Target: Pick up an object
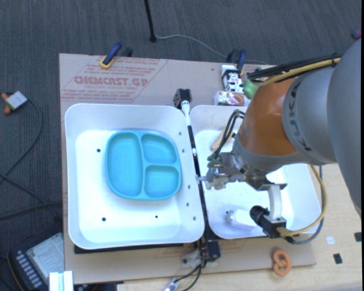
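Observation:
My gripper [217, 177] hangs low over the left part of the right bin [306, 214], close to the wall between the two bins. The grey and orange arm [273, 126] hides most of that bin. A small white object [233, 217] lies on the bin floor just in front of the gripper, apart from it. A thin tan stick-like piece [221, 139] pokes out from under the arm behind the gripper. In the left bin [73, 162] lies a light blue divided plate [143, 165].
An orange ring [281, 261] lies on the bench in front of the right bin. A black clamp and cable [183, 99] run along the divider between the bins. Small packets [230, 90] sit behind the right bin.

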